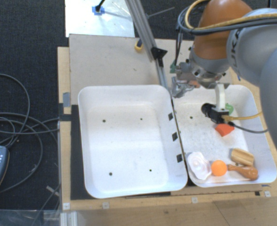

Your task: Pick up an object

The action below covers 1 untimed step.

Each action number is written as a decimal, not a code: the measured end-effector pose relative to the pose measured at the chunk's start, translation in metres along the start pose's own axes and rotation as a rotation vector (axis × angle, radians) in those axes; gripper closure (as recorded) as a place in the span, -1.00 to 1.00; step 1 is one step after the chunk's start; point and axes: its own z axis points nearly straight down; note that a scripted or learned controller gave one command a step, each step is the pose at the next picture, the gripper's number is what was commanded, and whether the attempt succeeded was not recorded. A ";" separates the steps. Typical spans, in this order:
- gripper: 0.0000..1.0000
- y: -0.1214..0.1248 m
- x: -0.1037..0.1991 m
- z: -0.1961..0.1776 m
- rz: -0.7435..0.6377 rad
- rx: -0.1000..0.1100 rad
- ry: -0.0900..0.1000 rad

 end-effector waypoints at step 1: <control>1.00 -0.015 0.045 -0.008 0.001 0.000 -0.001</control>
